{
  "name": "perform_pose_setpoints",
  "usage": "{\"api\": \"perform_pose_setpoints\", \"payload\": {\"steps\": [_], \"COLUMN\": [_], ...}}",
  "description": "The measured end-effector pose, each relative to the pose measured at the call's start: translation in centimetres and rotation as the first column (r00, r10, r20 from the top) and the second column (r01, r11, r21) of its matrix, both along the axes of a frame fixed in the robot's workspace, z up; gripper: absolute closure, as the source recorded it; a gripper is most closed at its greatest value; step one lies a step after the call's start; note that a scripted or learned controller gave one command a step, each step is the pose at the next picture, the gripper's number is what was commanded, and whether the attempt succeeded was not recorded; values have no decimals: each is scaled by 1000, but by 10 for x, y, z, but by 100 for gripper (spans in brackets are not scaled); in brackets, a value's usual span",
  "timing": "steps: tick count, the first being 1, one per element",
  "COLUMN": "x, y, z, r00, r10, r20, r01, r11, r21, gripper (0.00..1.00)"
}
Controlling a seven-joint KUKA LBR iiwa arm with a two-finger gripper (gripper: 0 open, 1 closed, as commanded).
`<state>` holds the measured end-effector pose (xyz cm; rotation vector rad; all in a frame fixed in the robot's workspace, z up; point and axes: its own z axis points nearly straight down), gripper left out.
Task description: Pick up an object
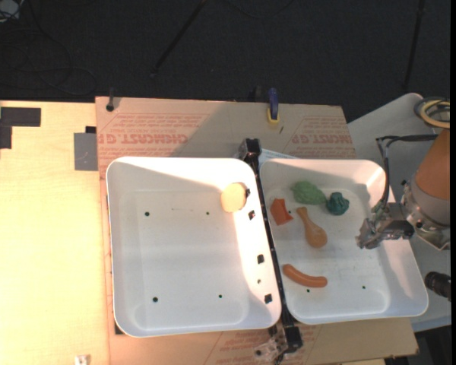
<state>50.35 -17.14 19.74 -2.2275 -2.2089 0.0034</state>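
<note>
The right bin point(399, 299) holds several small toys: a green leafy piece point(308, 193), a dark teal lump point(337, 203), an orange-red block point(280, 212), a tan drumstick shape point(312, 228) and an orange-red sausage point(305, 277). A pale yellow ball point(232, 197) rests in the left bin point(137, 295) near its upper right corner. My gripper point(368, 237) hangs over the right side of the right bin, to the right of the drumstick and apart from every toy. Nothing is seen between its fingers.
The two bins meet at a black divider with clamps point(260, 226). Cardboard point(182, 131) lies under them. A wooden bench top point(38, 242) spreads to the left. The arm's orange band point(439, 166) stands at the right edge, above the bin's rim.
</note>
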Motion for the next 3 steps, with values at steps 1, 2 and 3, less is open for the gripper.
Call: {"api": "perform_pose_setpoints", "payload": {"steps": [1, 2, 3], "x": [0, 0, -31], "y": [-1, -2, -43], "z": [9, 19, -81], "r00": [1000, 1000, 1000], "r10": [-3, -6, 5], "r20": [0, 0, -4], "r01": [3, 6, -5], "r11": [1000, 1000, 1000], "r21": [0, 0, 1], "gripper": [100, 100, 100]}}
